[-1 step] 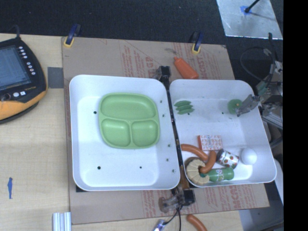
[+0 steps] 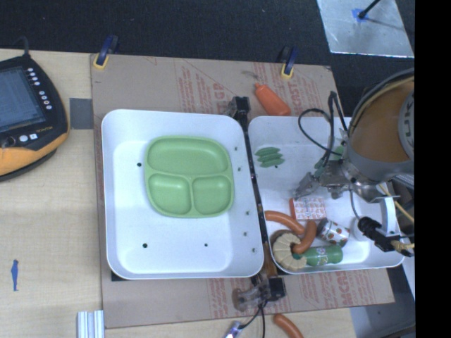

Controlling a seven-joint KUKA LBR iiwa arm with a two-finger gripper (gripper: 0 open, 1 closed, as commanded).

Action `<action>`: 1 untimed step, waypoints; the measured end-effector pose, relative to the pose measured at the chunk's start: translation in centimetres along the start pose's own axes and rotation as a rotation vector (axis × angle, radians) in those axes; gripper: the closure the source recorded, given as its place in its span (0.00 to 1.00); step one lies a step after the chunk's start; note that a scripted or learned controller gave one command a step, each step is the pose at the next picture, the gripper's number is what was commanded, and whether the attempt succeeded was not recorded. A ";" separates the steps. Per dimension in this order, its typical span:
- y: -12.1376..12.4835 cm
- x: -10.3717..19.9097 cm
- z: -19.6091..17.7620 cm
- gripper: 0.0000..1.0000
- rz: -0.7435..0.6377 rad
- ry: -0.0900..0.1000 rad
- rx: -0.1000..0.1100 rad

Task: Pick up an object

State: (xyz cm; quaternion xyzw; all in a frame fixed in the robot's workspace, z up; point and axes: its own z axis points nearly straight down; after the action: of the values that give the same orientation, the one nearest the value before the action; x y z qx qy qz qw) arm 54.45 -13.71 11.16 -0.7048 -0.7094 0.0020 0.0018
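Orange, curved, sausage-like object [image 2: 292, 225] lying in right bin [image 2: 282, 129], just below and left of pincer [image 2: 315, 183]. Glossy skin, bent into a hook, one end resting over round tan item with pale rim [image 2: 282, 247]. Green bottle-shaped item [image 2: 318, 257] lying flat just right of the tan one, below pincer. Small patterned red-and-white packet [image 2: 310, 208] directly beneath pincer tips, print too small to read. Green leaf-shaped piece [image 2: 269, 157] up and left of pincer, flat on bin floor, apart from the rest.

Pincer hanging low over right bin, fingers pointing down-left; open or closed not discernible, nothing visibly between them. Black cable looped above it.

Left bin [image 2: 120, 245] well left of pincer, holding pale green three-compartment tray [image 2: 189, 176], upright.

Brown cardboard sheet [image 2: 169, 83] under both bins; red printed lettering along its edges, not legible. Another orange carrot-like piece [image 2: 271, 100] on cardboard, above pincer, outside bins. Teach pendant with orange casing [image 2: 28, 122] on counter [image 2: 49, 224] far left.
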 end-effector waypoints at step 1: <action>-6.2 -0.3 1.7 0.00 0.000 -0.003 -0.013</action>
State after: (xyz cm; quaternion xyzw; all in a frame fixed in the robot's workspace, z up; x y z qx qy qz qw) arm 48.29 -14.06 9.51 -0.7049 -0.7093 -0.0018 -0.0038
